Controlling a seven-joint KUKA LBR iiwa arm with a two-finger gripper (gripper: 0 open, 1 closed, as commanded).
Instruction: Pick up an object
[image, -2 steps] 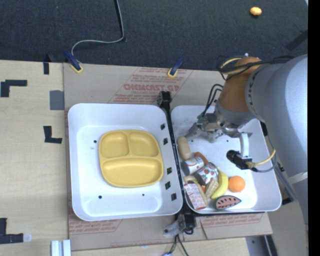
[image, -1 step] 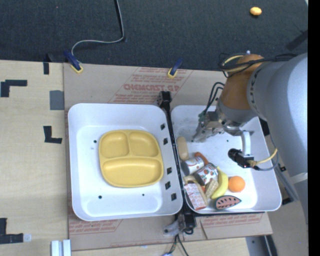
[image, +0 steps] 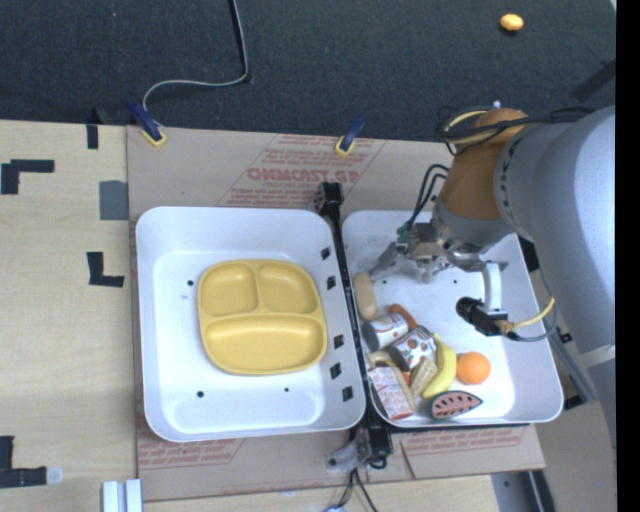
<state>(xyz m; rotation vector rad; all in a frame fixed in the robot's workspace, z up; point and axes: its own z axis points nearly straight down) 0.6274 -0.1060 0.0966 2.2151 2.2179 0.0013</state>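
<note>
Hovering over the right bin (image: 530, 400) above the orange (image: 474, 368) and banana (image: 441, 371), the pincer (image: 415, 262) grips nothing visible, its spread unreadable.

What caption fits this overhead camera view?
KUKA arm's claw hovers in the right bin above piled toy food, including an orange and banana; a yellow divided plate fills the left bin.

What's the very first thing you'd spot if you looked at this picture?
Probably the big yellow plastic plate with three sections, lying alone in the middle of the left white bin. Next, the fat grey robot arm with its orange band reaching in from the right over the right white bin. Below it, toy food is heaped in that bin's near corner, including a round orange fruit and a watermelon slice.
</note>
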